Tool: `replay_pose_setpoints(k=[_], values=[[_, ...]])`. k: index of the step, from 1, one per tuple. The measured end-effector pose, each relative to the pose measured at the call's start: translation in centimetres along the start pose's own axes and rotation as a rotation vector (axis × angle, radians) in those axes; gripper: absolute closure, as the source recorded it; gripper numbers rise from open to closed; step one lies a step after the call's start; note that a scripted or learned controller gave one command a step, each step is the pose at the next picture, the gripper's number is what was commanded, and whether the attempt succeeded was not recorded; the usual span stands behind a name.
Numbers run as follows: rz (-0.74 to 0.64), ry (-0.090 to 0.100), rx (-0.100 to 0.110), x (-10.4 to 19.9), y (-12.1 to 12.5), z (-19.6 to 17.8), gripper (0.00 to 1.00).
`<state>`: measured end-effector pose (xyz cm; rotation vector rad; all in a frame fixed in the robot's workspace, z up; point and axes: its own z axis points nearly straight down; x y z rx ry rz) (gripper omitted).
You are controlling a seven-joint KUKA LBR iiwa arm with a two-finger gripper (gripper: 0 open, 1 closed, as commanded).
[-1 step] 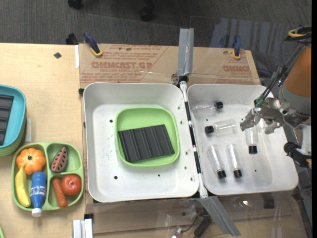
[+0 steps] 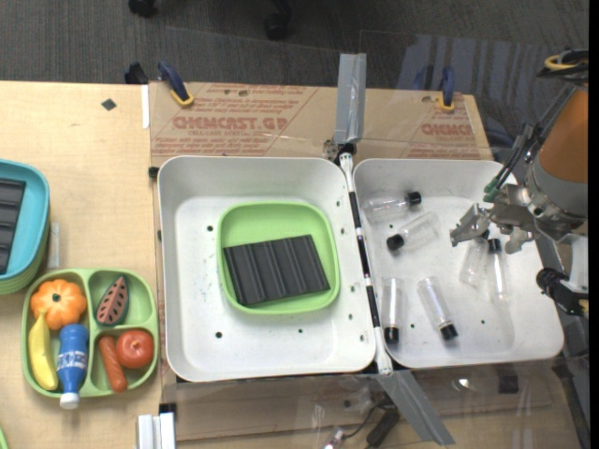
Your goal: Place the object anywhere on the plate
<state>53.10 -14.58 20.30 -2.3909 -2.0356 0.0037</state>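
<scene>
- Status: as you see it, nothing is placed yet. The green plate (image 2: 278,221) sits in the middle of the left bin (image 2: 182,269) and carries just a dark ribbed mat (image 2: 277,269); no vial lies on it.
- The objects, clear vials with black caps, all lie in the right bin (image 2: 524,344): one near its far edge (image 2: 395,199), one just below that (image 2: 412,232), two near its near edge (image 2: 390,311) (image 2: 437,309), one under the gripper (image 2: 479,265).
- The gripper (image 2: 493,237) hangs over the right bin's right side, close to that last vial.
- Fingers: you can't read them here, so I can't tell whether they're spread, closed or pinching a vial. Don't count it as a grasp.
- Left to do, by my read: confirm a pick, carry across the divider between the bins, release over the plate.
- The food tray (image 2: 89,344) at the tabletop's near-left corner is irrelevant.
</scene>
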Motion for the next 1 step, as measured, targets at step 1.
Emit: replay_pose_setpoints(k=[1], values=[[0.29, 0.002, -0.002, 2.1, -5.75, -2.34, 0.0]])
